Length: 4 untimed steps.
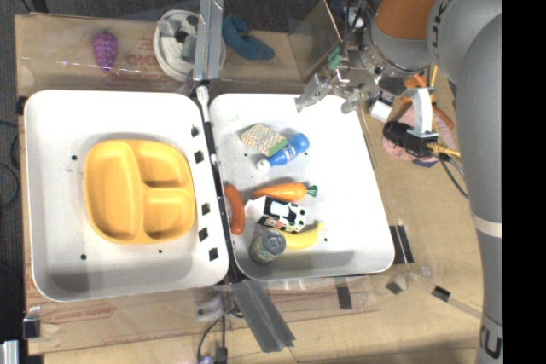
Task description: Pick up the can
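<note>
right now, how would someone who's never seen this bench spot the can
Look in the right bin, at its near edge. The can stands there beside the banana: a small grey cylinder with a round metal top, the only dull grey item among coloured ones.

The pincer [328,95] hangs with fingers spread, gripping nothing.

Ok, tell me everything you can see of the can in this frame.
The can stands upright near the front edge of the right bin, its dull grey metal top facing the camera; that top looks dented or uneven. The side wall is dark, its label unreadable. The banana lies against its right side, and the black-and-white toy sits just behind it. The gripper hangs over the bin's far edge, well apart from it.
</note>
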Motion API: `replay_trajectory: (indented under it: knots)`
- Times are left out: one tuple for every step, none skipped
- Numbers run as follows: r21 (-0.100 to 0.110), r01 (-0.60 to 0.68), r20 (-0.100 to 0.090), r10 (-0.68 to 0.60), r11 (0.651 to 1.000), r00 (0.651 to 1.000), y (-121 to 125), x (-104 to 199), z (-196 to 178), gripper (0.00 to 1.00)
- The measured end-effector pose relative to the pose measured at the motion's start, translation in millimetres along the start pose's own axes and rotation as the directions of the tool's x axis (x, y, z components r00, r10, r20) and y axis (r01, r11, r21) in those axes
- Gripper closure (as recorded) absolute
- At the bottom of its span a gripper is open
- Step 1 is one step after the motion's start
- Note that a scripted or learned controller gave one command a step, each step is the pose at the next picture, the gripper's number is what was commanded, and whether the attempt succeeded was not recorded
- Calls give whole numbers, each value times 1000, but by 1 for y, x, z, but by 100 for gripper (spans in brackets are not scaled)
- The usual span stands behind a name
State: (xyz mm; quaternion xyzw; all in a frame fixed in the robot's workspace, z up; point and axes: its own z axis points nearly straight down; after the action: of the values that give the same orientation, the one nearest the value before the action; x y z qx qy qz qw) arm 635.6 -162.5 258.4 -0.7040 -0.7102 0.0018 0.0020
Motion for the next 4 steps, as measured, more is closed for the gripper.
replay_trajectory:
  knots:
    - [2,-269,-1,269,963,963,-15,10,122,0]
    - [2,-100,-2,100,995,995,4,72,167,0]
    - [6,-97,-2,97,995,995,3,73,157,100]
    - [6,-97,-2,97,995,995,4,73,157,0]
